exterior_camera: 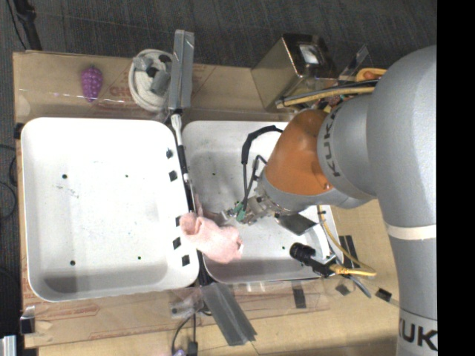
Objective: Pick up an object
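Reaching low into the right-hand shallow white bin [223, 143]: the two-finger gripper [247, 211] of the grey arm with orange band [371, 147], its tip close above the bin floor, left of centre. Aperture cannot be told, since the wrist hides the tip from above. Nothing is seen in its hold.

Item 1. Soft pink lump, cloth-like or plush [211, 237]. Lies at the lower-left corner of the right-hand bin, against the wall shared with the neighbouring bin, one end up on the rim. It is just beside the gripper, to the lower left; whether they touch cannot be told. Likeliest object for the pick.

Item 2. Left-hand shallow white bin [96, 199]. White floor marked with a few dark specks.

Item 3. Small purple knobbly object, shaped like a grape cluster [91, 82]. Sits on the brown bench [52, 65] outside the bins, well apart from the gripper.

Step in hand, as judged: approach to grasp. The gripper is down near floor level but offset from the pink lump, and the lift is not yet made.

Next move, as judged: shift towards the lower left until the lump sits centred in the gripper, close, then raise straight up. The soft material should squash and hold readily. The adjacent bin wall leaves little room on that side and could block the approach.
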{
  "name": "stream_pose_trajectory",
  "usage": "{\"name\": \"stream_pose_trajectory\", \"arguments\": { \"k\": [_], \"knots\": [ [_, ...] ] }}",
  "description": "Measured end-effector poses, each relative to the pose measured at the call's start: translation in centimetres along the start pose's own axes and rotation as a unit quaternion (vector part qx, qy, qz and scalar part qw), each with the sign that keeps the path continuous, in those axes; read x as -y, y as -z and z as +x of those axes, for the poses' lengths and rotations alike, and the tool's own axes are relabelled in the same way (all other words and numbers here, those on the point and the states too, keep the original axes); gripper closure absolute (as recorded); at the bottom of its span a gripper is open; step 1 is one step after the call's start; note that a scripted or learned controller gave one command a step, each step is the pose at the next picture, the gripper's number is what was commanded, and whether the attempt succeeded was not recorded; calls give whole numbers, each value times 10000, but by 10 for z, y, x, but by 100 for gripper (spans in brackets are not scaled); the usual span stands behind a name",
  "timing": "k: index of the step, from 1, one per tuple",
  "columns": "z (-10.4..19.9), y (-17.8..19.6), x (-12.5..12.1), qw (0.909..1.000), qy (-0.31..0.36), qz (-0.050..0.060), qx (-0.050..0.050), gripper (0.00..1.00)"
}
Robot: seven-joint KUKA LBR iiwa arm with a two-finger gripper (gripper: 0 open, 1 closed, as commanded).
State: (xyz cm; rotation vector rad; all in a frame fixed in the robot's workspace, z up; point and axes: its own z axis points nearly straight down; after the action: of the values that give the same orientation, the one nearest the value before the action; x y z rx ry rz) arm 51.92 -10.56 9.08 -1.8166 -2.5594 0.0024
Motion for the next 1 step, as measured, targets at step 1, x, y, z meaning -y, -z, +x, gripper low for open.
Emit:
{"name": "stream_pose_trajectory", "arguments": {
  "k": [1],
  "knots": [
    [19,0,39,9998,210,-3,0,0]
  ]
}}
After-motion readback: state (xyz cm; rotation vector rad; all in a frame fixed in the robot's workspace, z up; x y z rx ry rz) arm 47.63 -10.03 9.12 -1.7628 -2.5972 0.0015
